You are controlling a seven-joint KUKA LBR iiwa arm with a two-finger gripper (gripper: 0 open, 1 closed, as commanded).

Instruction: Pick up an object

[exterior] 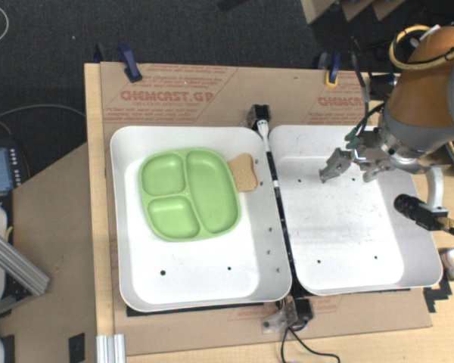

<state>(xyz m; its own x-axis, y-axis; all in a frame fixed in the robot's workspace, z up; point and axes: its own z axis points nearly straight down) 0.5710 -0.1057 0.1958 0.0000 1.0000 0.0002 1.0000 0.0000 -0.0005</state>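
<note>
The claw (353, 165) hangs open and empty over the right bin (348, 240). The likeliest target, a tan slab (244, 172), lies in the left bin (136, 278), touching the green plate (189, 193). The arm should cross over, centre on the slab, then descend. Brown tabletop (174, 89); dark floor beyond.

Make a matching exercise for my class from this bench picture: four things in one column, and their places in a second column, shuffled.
Things:
1. green divided plate
2. tan sponge-like piece
3. gripper
4. blue clamp

Places:
A. over the right bin
B. on the board's far edge, left side
C. in the left bin, toward its far left
D. at the plate's right rim, left bin

Pairs: 1-C, 2-D, 3-A, 4-B
</note>
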